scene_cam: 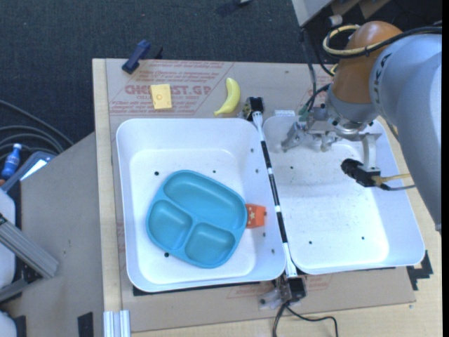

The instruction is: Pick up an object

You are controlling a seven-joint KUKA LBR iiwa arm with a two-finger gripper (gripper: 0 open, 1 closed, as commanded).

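Landmark: the black divider [270,181] where the two bins meet.

Far left of the divider, off the table: cables and a blue-capped bottle [12,159] on the floor. On the table's cardboard sheet [184,83], up-left of the divider: a blue clip [136,56], a yellow tile [161,97], and a banana [229,97] just above the divider's top end.

Left bin [130,188], touching the divider on its left: a blue sectioned plate [196,217] lies flat, long axis slanting from upper left to lower right. A small orange object [255,216] sits at the plate's right edge, just left of the divider, apparently touching the plate.

Right bin [351,223], right of the divider: only dark specks on the floor that I can make out.

Gripper [311,137] hangs over the right bin's upper part, a little right of the divider's top end, with the orange-banded arm behind it. Cannot tell how the gripper is set; nothing visibly held. A black piece [361,173] with a cable juts out below the wrist.

Key relation: pickable things lie across the divider, down-left of the gripper. The orange object is nearest, the plate beyond it. Judgement: the next move must cross the divider toward lower left, and the orange object being tight against the plate rim may crowd a grasp.
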